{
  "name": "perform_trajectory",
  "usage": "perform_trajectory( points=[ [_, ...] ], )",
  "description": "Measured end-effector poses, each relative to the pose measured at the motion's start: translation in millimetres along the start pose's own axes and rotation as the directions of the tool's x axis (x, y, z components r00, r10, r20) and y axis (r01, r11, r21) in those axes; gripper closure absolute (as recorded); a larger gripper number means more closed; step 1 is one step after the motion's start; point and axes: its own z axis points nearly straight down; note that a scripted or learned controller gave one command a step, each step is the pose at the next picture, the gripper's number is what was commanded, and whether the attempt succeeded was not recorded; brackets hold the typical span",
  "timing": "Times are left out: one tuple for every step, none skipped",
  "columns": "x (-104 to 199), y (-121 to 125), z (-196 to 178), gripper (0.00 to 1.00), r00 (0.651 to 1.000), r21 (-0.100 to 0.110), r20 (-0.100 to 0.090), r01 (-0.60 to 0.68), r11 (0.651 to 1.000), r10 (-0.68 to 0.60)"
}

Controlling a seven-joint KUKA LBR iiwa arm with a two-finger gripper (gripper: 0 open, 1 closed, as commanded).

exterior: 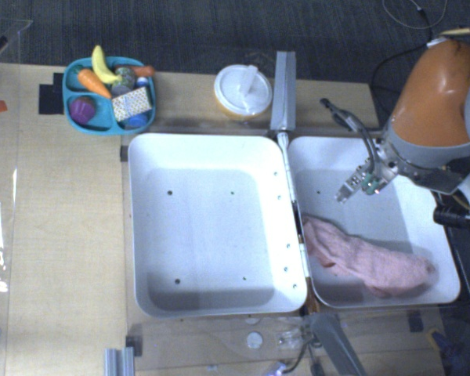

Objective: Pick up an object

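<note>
A crumpled pink cloth (368,262) lies along the front of the right white bin (329,159). My gripper (359,185) hangs over the middle of that bin, above and a little behind the cloth, apart from it and with nothing seen in its grasp. The orange and grey arm (439,100) comes in from the right and hides the bin's far right corner.
The left white bin (207,222) sits beside the right one, with a grey rail (283,92) rising behind their shared edge. A blue tray of toy food (108,94) and a white lidded container (243,91) stand on the bench behind the bins.
</note>
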Motion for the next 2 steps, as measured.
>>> perform_trajectory(
  points=[
    [0.0, -0.1, 0.1, 0.00, 1.000, 0.001, 0.000, 0.000, 1.000, 0.000],
    [0.0, -0.2, 0.1, 0.00, 1.000, 0.001, 0.000, 0.000, 1.000, 0.000]
  ],
)
